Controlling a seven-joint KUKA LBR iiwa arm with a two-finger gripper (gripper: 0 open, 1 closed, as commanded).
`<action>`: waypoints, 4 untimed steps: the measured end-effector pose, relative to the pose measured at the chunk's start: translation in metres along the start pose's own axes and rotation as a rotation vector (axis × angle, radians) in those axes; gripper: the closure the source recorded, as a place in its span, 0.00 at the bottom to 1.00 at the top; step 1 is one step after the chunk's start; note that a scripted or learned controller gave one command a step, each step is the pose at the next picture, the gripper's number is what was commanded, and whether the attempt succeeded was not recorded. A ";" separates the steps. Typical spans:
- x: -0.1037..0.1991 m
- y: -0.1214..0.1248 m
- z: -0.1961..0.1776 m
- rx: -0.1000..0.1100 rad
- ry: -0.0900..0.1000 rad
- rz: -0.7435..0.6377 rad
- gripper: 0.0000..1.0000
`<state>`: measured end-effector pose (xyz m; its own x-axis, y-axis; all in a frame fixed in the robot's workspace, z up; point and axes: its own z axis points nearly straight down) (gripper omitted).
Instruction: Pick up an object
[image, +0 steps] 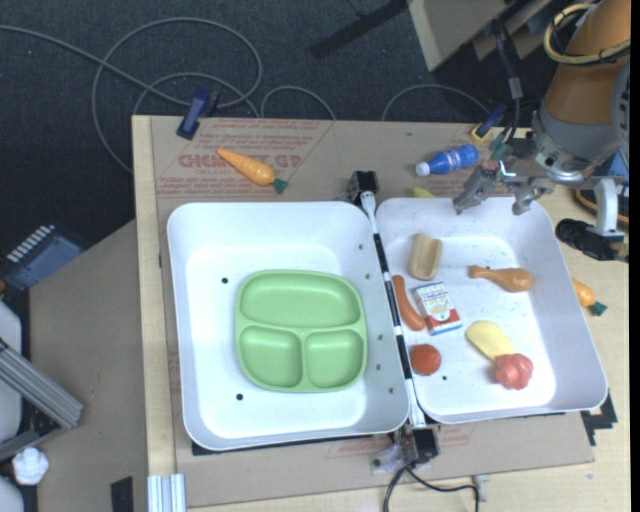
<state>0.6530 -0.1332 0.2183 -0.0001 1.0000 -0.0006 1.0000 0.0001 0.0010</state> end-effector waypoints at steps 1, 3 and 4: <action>0.027 -0.004 0.134 0.001 0.001 -0.001 0.00; 0.041 0.014 0.133 -0.001 0.000 -0.001 0.00; 0.041 0.014 0.133 -0.001 0.000 -0.001 0.00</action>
